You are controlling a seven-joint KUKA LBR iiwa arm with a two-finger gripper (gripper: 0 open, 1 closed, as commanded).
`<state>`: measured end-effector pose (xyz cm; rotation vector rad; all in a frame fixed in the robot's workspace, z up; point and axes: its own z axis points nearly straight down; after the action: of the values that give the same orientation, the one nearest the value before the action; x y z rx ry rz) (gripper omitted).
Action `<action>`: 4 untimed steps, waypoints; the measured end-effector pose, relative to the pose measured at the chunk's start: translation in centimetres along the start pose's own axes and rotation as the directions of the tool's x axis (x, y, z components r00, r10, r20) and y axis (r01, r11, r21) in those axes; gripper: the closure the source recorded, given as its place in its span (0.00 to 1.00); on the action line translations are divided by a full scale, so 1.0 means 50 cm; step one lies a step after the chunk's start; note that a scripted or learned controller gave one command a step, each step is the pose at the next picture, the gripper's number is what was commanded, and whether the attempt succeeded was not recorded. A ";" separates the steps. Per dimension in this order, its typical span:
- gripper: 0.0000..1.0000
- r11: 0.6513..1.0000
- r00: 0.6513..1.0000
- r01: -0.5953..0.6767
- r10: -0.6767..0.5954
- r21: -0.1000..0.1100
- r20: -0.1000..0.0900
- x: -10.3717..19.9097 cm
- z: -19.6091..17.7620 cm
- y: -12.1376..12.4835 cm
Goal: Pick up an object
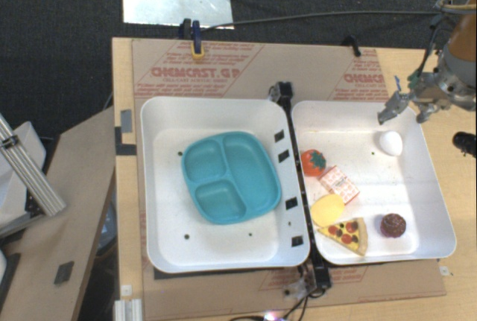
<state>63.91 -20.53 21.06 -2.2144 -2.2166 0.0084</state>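
Nearest in the right bin (440, 237) lie a toy pizza slice (347, 234) and, to its right, a dark brown ball-shaped toy (393, 225) that may be a chocolate or a muffin. Just beyond the pizza slice, touching it, sits a yellow rounded piece (327, 209), perhaps a lemon. Farther on, a small red-and-white patterned packet (339, 184) rests beside the yellow piece, and a red tomato (314, 161) with a green top lies next to the bin's left wall. Farther still and to the right, a white egg (390, 142) lies by itself on the bin floor.

In the left bin (160, 163), a teal divided plate (230, 176) with three compartments lies near the middle.

The tool (411, 109) hangs over the far right corner of the right bin, just beyond the egg and apart from it. Its two fingers are spread and nothing is between them. Both bins rest on a sheet of brown cardboard (223, 66) printed with red letters, laid on the desk (455, 170).
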 end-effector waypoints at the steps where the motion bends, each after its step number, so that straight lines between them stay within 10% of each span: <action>1: 0.00 1.000 1.000 0.003 -0.003 -0.011 0.003 0.001 -0.015 0.006; 4: 0.00 1.000 1.000 0.006 -0.006 -0.009 0.002 0.034 0.255 0.031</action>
<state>65.32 -18.81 8.31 -2.2136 -2.2291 0.0005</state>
